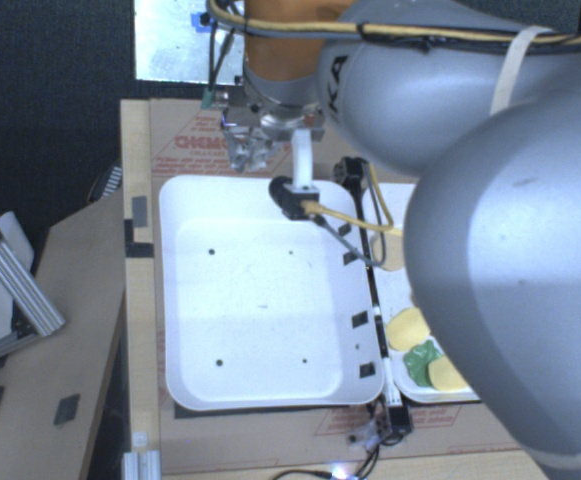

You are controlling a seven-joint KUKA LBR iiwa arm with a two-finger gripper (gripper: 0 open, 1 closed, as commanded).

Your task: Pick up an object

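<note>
Robot hand hovers at the far rim of the left bin

Whether the hand is clenched or released cannot be told. Its grey arm with the orange band reaches in from the right. Yellow objects and a green object lie in the right bin, well apart from the hand, on the desk.

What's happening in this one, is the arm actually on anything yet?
Not that the view shows. The grey KUKA arm reaches across from the right, and its gripper sits above the far rim of the left bin, over the cardboard behind it. Nothing is visible between its fingers. The yellow and green objects lie in the right bin, mostly hidden under the arm.
</note>
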